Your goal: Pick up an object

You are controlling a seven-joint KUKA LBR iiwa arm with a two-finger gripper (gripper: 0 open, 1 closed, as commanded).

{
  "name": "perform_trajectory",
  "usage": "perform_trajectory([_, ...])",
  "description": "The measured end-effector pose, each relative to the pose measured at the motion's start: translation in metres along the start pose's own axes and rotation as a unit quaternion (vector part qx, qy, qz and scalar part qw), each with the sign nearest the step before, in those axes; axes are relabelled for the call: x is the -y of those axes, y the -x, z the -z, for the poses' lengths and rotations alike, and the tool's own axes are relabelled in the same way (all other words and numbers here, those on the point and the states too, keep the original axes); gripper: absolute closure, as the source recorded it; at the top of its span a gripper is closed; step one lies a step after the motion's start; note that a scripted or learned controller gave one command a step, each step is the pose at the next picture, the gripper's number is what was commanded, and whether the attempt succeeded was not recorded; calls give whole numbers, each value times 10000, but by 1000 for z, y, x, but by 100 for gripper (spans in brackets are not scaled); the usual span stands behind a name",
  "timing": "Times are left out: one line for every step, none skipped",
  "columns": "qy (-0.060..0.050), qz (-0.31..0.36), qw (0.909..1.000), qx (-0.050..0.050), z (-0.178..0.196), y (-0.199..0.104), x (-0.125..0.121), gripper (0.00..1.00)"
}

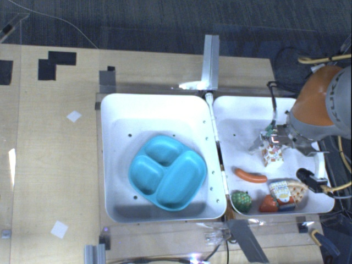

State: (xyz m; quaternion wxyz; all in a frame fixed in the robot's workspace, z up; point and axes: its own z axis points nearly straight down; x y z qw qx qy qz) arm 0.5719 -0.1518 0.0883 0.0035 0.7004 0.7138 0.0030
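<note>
Pale wood forms the bench, with a few black patches and small white squares on its left part. On it sits the left bin, white and shallow, holding a turquoise divided plate with three compartments, lying a little toward the bin's near right. A grey metal post stands behind the seam where the two bins meet.

The right bin touches the left one along that seam. In its near corner lies a green, knobbly vegetable-like piece. Just behind it is an orange sausage-shaped piece, lying flat. Further right, a small white packet with red print stands just under the gripper; its lettering is too small to read. Whether the gripper is spread or closed, I cannot tell, and nothing shows clearly between its tips. Near the front wall a red rounded piece touches a flat pack with a yellow and red label, also unreadable. The grey arm with its orange band comes in from the right.
</note>
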Motion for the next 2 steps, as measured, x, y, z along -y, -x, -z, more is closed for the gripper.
perform_trajectory([38,5,10000,12,12,1,-3,100])
perform_trajectory([-19,-64,10000,0,136,-59,31,100])
